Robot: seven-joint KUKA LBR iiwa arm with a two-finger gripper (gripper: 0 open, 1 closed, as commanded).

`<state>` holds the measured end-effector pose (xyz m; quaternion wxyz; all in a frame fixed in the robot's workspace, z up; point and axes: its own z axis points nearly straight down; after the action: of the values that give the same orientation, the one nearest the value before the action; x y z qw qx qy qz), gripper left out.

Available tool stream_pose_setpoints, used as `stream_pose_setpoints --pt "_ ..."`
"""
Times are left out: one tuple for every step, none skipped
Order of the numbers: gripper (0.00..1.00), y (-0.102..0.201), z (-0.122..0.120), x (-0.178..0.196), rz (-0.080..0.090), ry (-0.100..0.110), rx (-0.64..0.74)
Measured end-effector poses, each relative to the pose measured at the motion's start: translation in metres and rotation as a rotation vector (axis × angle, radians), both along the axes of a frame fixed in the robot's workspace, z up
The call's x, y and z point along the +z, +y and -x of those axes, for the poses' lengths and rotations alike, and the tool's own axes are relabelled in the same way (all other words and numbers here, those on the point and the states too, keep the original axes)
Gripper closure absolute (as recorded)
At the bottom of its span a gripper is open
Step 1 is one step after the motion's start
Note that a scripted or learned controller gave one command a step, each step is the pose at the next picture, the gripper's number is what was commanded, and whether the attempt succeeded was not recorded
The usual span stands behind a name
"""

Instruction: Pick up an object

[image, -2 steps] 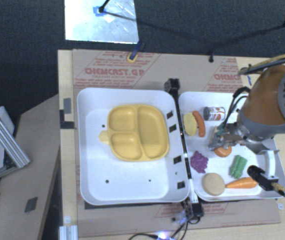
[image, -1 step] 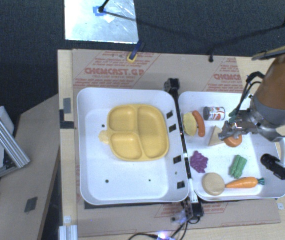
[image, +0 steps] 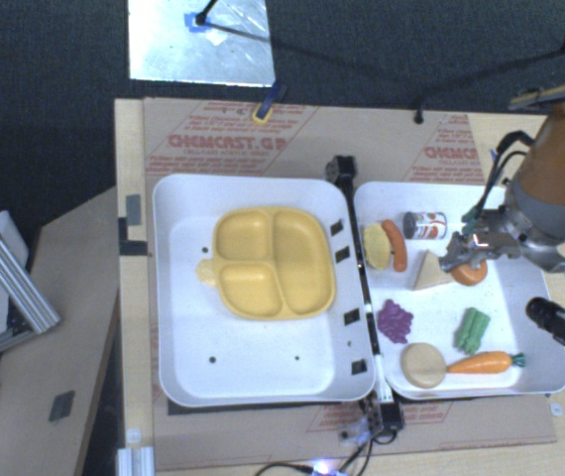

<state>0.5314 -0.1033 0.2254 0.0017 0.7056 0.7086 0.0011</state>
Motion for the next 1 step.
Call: stream_pose_setpoints --pt "1.0 0.0435 -0.0329 -0.0079 -0.001 0.0 0.003"
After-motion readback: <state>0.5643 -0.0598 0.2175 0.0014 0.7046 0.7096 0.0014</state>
